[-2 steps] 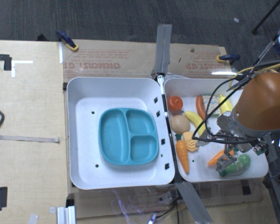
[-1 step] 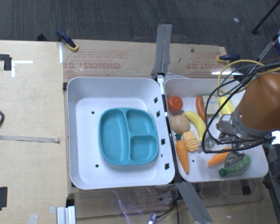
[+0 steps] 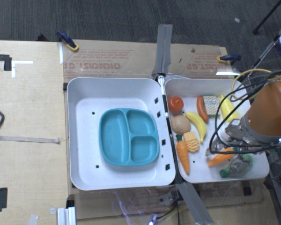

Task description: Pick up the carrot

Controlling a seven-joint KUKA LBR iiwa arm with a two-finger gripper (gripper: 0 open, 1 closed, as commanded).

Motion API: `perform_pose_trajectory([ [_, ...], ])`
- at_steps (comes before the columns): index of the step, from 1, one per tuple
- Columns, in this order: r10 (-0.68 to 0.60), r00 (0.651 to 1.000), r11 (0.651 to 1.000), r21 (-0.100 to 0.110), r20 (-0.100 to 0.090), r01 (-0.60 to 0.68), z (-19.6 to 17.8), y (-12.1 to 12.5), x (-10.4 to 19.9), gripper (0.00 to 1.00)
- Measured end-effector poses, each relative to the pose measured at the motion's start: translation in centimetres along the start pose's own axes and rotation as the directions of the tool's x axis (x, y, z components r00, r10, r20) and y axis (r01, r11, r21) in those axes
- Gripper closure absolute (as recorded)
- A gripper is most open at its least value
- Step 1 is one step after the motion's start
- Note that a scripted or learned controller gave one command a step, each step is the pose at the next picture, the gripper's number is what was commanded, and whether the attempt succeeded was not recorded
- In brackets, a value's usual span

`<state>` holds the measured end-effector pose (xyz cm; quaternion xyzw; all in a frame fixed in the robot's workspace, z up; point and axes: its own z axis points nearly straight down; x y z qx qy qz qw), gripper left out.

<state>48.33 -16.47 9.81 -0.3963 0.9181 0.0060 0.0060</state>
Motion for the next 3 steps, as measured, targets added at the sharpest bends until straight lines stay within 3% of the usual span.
perform_pose_trajectory([
  [1,0.002,1.0,1.0,0.009,0.002,-0.002,-1.12,-0.36,-0.08,1.0],
  [2,0.002,1.0,1.0,0.009,0.001,-0.002,-1.12,-0.36,-0.06,0.0],
  [3,0.003,1.0,1.0,0.013,0.006,-0.003,-2.1,-0.48,-0.33,1.0],
])
